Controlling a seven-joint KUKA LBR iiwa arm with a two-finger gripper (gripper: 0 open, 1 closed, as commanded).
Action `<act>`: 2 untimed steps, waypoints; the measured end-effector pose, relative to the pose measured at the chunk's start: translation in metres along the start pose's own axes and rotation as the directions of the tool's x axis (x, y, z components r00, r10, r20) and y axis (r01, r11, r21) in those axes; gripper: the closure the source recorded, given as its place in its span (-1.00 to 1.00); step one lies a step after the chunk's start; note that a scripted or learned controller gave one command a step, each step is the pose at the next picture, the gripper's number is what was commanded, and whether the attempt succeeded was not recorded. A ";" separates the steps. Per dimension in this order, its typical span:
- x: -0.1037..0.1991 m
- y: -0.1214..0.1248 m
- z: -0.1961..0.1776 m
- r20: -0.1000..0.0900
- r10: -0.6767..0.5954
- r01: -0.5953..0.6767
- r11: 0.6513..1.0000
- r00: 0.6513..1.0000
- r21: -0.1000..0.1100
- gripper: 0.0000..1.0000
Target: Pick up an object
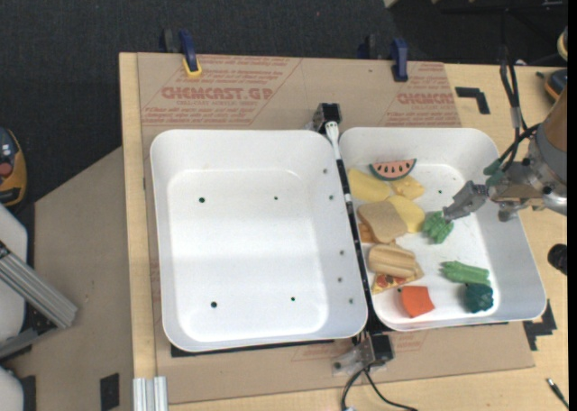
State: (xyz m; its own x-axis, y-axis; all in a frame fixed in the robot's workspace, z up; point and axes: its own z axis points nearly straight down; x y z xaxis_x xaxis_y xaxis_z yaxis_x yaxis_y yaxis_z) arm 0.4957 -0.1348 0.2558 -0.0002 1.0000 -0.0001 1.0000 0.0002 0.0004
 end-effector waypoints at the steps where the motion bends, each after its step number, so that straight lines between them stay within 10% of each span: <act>1: 0.008 0.033 0.099 -0.003 -0.002 0.002 1.000 1.000 0.010 -1.00; 2: 0.042 0.080 0.169 0.000 -0.001 0.001 1.000 1.000 -0.009 -1.00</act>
